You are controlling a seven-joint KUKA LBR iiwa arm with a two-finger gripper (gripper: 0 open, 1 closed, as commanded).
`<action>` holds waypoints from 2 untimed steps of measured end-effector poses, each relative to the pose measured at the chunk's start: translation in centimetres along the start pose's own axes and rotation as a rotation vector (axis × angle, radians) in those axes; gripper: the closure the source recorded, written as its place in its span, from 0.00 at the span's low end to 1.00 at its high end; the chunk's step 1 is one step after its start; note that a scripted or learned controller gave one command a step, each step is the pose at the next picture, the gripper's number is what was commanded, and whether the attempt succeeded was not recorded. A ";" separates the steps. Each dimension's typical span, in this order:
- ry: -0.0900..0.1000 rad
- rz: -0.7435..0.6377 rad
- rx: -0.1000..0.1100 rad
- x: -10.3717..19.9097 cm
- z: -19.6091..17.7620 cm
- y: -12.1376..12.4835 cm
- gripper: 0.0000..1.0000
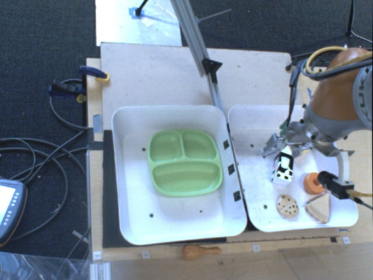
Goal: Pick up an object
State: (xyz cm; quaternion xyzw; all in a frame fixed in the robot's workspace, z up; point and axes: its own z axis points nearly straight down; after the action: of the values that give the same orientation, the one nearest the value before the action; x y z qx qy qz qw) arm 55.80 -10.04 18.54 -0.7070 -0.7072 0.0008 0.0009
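At right of frame, in the right bin [252, 174] | we see the gripper [284, 154] over the cow-patterned block [284, 168] | fingers' state: cannot tell | green tray [184, 161] sits left, unused.

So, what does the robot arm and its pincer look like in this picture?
The arm is bulky and rounded, grey with a broad orange band above the wrist. A yellowish cable and dark cables loop near its top. The pincer is a small assembly of grey metal parts with thin fingers. A pale bracket carrying a black block hangs from the wrist.
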 end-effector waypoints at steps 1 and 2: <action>-0.001 0.000 -0.004 -0.4 6.0 0.0 0.00; -0.008 0.001 -0.026 -0.7 7.3 0.7 0.00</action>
State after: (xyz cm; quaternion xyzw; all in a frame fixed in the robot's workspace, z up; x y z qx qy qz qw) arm 56.44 -10.74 11.26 -0.7071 -0.7070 -0.0056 -0.0111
